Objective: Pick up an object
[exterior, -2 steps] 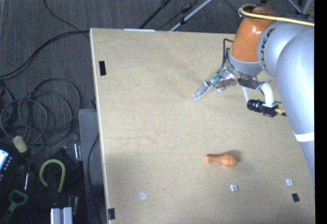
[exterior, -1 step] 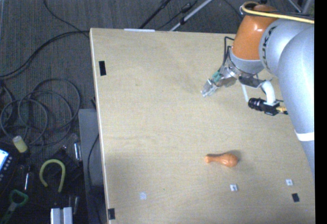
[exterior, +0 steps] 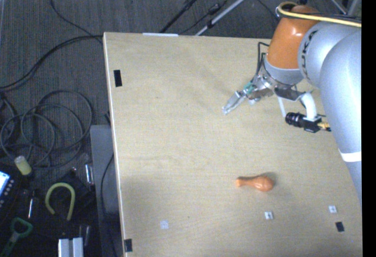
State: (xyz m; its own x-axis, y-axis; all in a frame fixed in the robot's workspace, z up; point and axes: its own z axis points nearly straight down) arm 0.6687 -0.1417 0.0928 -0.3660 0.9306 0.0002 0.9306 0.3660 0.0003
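Gripper: where the arm (exterior: 329, 68) reaches in from the right, the gripper (exterior: 230, 105) hangs over bare board (exterior: 176, 150), its grip too blurred to tell.
Object: an orange pear-shaped thing (exterior: 257, 183) lies on the board, well apart, toward the near edge.

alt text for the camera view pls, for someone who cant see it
A grey robot arm with an orange band reaches in from the right, its gripper above a bare tan board, apart from a small orange pear-shaped object lying nearer the front. Cables sprawl on the dark floor to the left.
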